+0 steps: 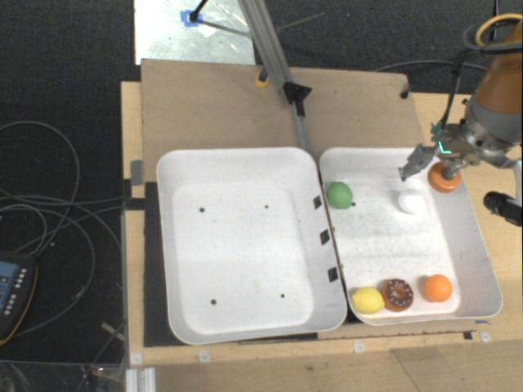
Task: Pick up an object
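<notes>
Left white bin point(237, 243), well left of the tool; grey tripod leg point(270, 43) up-left; black cables point(49, 211) and handheld pendant point(15, 288) far left, off the table point(343, 88).

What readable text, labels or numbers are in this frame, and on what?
None readable.
Handheld device at the left edge: it has a screen and buttons, too small and blurred to read.
Blue tag on the floor at the top: no legible marking.
Black tabs on the seam between the white bins: plain, no print visible.
</notes>
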Robot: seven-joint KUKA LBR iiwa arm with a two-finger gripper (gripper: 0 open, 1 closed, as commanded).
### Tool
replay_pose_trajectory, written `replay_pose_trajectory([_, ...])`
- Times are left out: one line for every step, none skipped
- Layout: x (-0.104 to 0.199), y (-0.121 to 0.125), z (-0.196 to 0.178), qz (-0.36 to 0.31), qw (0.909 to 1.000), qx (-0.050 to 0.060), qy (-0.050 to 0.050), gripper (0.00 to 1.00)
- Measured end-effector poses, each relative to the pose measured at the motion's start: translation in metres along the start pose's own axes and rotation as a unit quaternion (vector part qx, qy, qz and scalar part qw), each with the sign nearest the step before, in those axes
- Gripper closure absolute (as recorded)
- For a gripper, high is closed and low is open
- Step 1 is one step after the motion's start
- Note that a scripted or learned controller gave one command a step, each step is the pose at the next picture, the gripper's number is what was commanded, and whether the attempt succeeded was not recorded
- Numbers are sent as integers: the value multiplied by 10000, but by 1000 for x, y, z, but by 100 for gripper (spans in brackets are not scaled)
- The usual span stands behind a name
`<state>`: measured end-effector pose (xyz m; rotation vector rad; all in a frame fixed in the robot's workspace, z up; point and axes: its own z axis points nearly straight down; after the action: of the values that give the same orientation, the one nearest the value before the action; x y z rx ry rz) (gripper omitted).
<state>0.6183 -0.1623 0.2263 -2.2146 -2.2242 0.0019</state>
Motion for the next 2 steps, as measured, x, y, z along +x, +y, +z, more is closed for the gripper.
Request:
replay_pose_trajectory([0, 1, -2, -7, 10000, -18, -7, 0])
replay_pose_trajectory([5, 1, 40, -11, 10000, -1, -3, 0])
